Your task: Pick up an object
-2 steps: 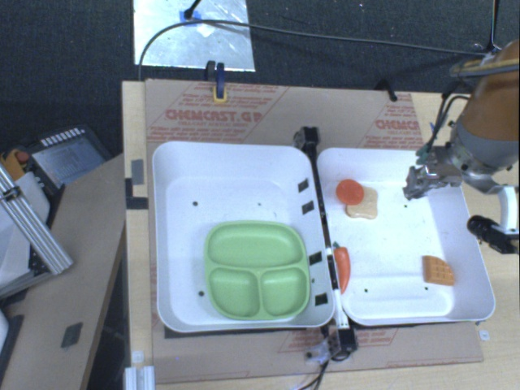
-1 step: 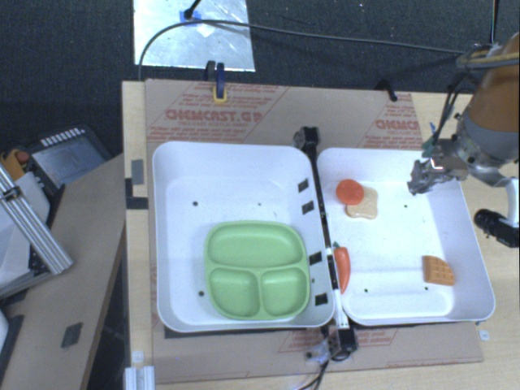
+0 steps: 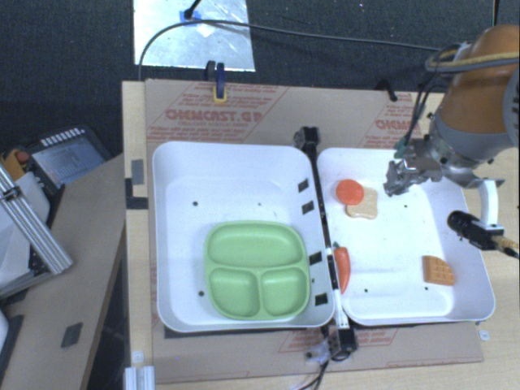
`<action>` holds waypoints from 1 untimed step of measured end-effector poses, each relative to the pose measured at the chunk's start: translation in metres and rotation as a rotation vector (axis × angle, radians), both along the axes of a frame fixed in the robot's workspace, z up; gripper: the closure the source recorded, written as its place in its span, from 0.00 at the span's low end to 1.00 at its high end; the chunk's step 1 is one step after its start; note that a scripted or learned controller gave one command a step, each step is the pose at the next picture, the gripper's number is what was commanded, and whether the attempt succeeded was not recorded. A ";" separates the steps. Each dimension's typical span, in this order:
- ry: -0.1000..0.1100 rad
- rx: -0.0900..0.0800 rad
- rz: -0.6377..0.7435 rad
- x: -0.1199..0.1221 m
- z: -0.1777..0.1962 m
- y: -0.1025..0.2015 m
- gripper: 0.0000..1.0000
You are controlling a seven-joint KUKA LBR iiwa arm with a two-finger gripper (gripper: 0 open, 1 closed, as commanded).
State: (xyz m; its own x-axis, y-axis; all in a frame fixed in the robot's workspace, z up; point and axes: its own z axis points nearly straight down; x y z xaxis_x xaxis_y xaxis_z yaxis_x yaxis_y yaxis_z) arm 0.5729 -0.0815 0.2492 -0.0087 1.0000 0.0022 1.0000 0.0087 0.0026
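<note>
The right bin (image 3: 455, 311) holds an orange-red round piece (image 3: 350, 191) resting against a pale beige piece (image 3: 363, 207) near its far left. A red piece (image 3: 342, 266) lies by the bin's left wall. A small waffle-like brown square (image 3: 438, 270) sits at the right front. My gripper (image 3: 393, 184) hangs over the far part of the right bin, just right of the orange-red round piece and apart from it, with nothing seen between its fingers.
The left bin (image 3: 175, 218) bears a green divided plate (image 3: 257, 269) toward its front. A black clamp (image 3: 308, 139) sits at the far end of the ridge between the bins. Bare white floor spreads through the middle of the right bin.
</note>
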 end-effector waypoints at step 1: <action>0.001 0.000 -0.001 -0.005 0.004 0.048 1.00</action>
State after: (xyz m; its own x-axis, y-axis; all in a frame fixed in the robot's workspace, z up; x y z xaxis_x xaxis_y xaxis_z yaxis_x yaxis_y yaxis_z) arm 0.5683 -0.0337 0.2537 -0.0081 1.0000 0.0024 1.0000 0.0081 0.0020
